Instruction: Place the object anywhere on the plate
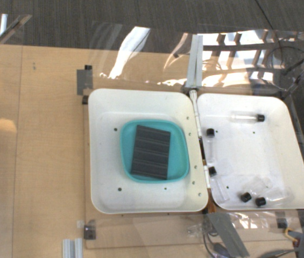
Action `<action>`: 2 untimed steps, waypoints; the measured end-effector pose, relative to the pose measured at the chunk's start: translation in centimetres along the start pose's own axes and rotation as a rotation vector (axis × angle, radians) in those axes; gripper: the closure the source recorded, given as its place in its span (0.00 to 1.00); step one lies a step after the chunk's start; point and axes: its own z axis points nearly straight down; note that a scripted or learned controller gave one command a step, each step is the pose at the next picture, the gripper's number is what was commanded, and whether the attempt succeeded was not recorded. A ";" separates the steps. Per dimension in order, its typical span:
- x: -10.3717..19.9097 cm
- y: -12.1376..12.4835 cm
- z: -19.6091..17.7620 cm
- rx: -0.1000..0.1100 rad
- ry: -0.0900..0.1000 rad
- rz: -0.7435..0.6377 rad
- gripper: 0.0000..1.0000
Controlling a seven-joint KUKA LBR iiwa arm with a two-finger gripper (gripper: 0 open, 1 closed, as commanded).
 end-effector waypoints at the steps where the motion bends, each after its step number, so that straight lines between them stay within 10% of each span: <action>1: 0.3 0.1 0.0 0.001 0.000 0.127 0.00; 2: -0.5 0.5 0.0 0.000 0.000 0.257 0.00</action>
